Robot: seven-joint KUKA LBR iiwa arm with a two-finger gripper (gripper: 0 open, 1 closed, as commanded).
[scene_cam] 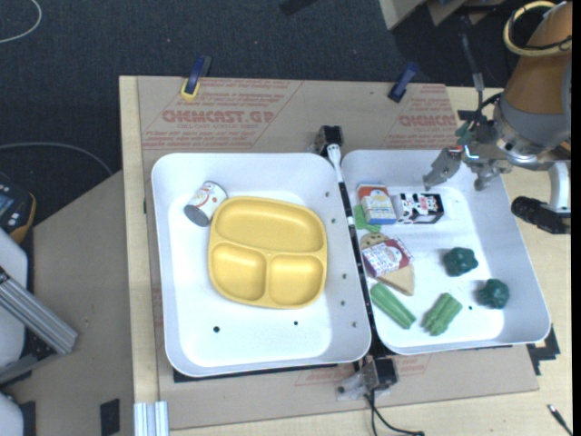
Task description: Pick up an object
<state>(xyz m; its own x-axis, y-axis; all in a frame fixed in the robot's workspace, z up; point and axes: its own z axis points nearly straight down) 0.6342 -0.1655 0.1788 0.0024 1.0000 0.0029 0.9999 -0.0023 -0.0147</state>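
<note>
Camera view: pincer [461, 167] seemingly open above carton [420, 207], pouch [377, 203] beside.

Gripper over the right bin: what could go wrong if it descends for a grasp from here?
1. The gripper hangs over bare bin floor near the black-and-white carton; a straight descent would probably close on nothing.
2. The carton lies close to the blue-topped packet, so a grasp there might nudge or pinch both.
3. The gripper is near the right bin's far wall; a small drift could strike the rim.
</note>
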